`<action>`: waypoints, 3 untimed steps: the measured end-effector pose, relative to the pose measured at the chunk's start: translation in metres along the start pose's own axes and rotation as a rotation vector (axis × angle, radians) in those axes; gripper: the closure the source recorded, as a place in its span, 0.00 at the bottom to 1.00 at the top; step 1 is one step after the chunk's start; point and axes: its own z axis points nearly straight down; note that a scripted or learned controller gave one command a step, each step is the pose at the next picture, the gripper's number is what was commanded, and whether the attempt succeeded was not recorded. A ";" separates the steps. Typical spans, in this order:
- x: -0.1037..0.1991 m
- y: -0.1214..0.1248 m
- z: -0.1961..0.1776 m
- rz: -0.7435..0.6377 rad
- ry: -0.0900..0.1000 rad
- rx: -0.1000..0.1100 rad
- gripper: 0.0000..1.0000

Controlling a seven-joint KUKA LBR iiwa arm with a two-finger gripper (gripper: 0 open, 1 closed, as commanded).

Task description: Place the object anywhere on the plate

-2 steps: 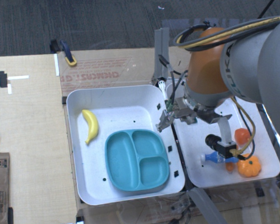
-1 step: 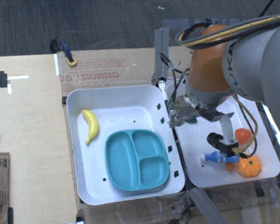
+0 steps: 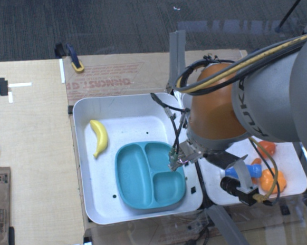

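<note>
Banana: task object as I read it. Lies on the floor of the left bin, beyond the plate's far-left corner, close to it but not on it.
Claw: hangs over the right rim of the plate, at the split between its two small right compartments. Too small and cluttered to tell if it's spread or closed, and nothing visibly pinched.
Key relation: banana is left of the claw and a bit farther back, with the whole plate between them. Next reach has to cross the plate leftward.
Banana axis: runs roughly far-to-near, curved, bulge to the right. I'd grip across the narrow width, so left-right closure.
Banana surface: yellow, smooth skin, looks soft, probably rolls on its curve if nudged.
Plate: teal, glossy moulded plastic, rounded rectangle, one long left compartment plus two small right ones. Raised ridges, nothing in it.
Left bin: shallow, white, smooth hard floor with a few dark specks.
Right bin: holds orange pieces and a blue piece, partly hidden under the arm.
</note>
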 end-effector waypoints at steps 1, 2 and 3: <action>-0.126 -0.028 0.000 -0.213 -0.001 -0.004 1.00; -0.093 0.021 0.000 -0.200 -0.001 -0.003 1.00; -0.031 0.000 0.000 -0.253 0.000 -0.002 1.00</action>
